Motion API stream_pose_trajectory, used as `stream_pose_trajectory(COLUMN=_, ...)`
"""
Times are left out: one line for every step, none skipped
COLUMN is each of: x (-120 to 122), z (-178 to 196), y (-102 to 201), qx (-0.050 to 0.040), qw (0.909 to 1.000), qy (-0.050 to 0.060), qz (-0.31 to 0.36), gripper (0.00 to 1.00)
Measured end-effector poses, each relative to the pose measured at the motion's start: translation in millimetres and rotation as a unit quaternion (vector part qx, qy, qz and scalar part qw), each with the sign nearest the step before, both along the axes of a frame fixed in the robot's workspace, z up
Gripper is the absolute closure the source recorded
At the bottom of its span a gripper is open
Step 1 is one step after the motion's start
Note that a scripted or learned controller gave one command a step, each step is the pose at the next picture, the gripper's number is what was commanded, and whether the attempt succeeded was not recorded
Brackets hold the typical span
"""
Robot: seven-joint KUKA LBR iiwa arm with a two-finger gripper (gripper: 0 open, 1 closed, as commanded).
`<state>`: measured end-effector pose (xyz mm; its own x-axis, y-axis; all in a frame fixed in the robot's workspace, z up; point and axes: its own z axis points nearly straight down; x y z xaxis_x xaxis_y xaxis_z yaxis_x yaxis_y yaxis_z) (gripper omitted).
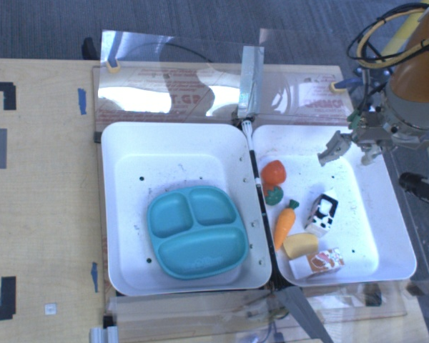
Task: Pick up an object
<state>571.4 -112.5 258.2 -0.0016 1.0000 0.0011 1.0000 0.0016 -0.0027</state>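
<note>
Two white bins before me, my gripper (351, 151) spread wide and holding nothing over the right bin (386, 213), toy tomato (273, 172), carrot (285, 221), cow figure (322, 214), yellow block (300, 246) and small carton (326, 261) below it, blue divided plate (196, 230) in left bin (121, 191).

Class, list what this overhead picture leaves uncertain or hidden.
- The hand: camera view, too small and blurred to judge its grip.
- The arm: cut off by the right edge.
- Print on the small packet: too small to read.
- Bench beneath the blue plate: hidden by plate and bin.
</note>
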Motion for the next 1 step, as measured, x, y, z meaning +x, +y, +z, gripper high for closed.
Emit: stream_pose_trajectory(x=-26.1, z=-96.9, y=-15.3, qx=0.0001, qw=0.9986, qy=0.002, qz=0.053, gripper=0.00)
